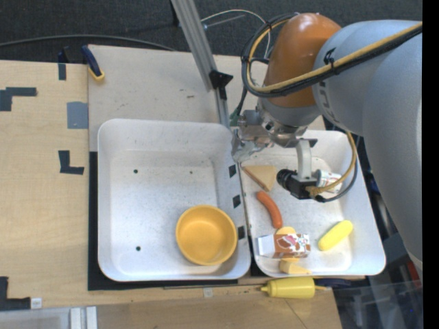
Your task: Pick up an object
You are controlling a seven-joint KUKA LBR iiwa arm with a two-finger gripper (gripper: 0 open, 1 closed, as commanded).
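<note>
From the left, the desk carries two shallow white bins side by side. The left bin holds a yellow bowl, upright, near its front right corner. The right bin holds the candidates for picking: a tan wedge at the rear left, a sausage just in front of it with its long axis running from rear left to front right, a small printed carton, and a yellow corn piece lying with its long axis from front left to rear right. A yellow bottle lies outside, along the front rim. The tool hangs over the rear left of the right bin, close above the wedge; whether it is released or clenched cannot be told. Nothing appears lifted, so the pick seems yet to be made.
</note>
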